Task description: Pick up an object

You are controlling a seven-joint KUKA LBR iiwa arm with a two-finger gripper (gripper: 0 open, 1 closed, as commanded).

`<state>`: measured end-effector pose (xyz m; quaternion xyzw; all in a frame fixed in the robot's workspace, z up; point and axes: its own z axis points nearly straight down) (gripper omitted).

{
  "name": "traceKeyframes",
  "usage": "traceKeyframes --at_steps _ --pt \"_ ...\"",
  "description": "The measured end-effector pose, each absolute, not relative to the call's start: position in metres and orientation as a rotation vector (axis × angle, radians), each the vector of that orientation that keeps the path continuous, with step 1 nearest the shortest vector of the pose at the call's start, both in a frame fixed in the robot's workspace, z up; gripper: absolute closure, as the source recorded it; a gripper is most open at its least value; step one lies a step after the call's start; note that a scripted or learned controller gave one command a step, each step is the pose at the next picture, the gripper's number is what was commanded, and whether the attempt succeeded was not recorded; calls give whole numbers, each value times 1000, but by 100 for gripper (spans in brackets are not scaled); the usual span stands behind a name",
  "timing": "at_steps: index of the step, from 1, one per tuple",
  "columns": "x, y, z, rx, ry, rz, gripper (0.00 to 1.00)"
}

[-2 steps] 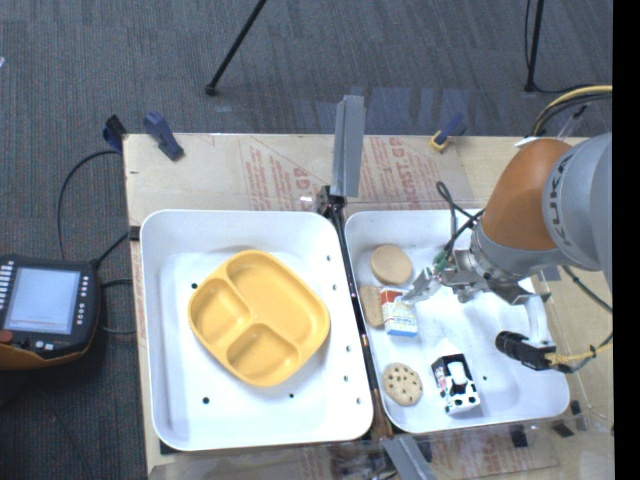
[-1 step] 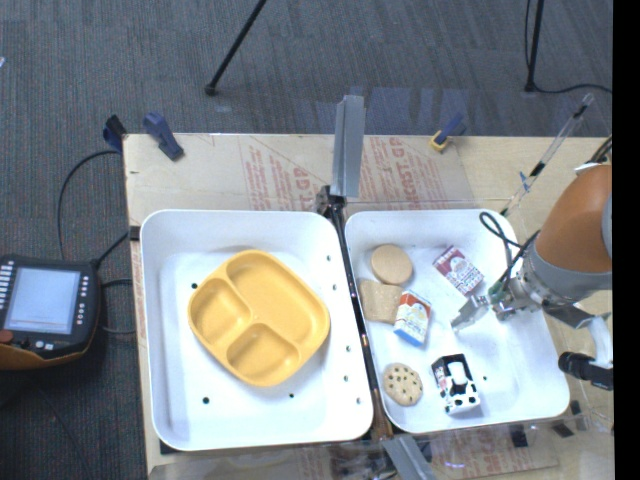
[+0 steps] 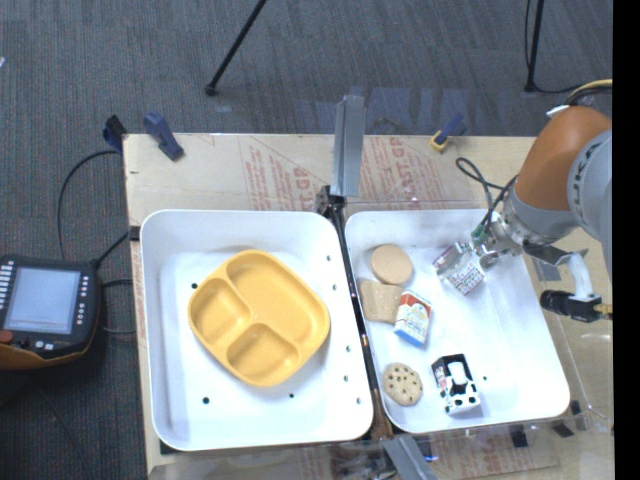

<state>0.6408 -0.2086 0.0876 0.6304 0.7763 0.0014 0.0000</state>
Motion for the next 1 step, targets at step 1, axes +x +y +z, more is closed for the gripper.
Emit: traceKeyframes --at_steps 1 --pt "642 -208 99 1974 2441 3 100"
